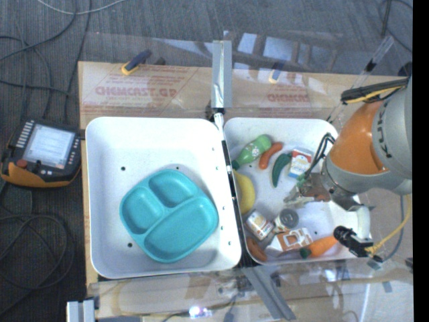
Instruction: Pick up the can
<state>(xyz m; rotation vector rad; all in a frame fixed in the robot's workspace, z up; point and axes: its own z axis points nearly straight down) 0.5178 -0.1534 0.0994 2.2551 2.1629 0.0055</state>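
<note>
A small can (259, 225) with a pale label lies on its side near the front left of the right bin (315, 127). A grey round lid-like object (289, 217) sits just right of it. My gripper (301, 192) hangs low over the middle of the right bin, a little above and to the right of the can and the grey round object. Nothing shows in its grasp. The arm's orange band (355, 149) is above the bin's right side.
Around the can lie a yellow fruit (246, 190), a green bottle (253, 150), a red pepper (271, 154), a green pepper (279, 169), a small carton (299, 163), a flat box (293, 239) and a carrot (320, 247). A teal divided plate (169, 213) lies in the left bin (107, 153).
</note>
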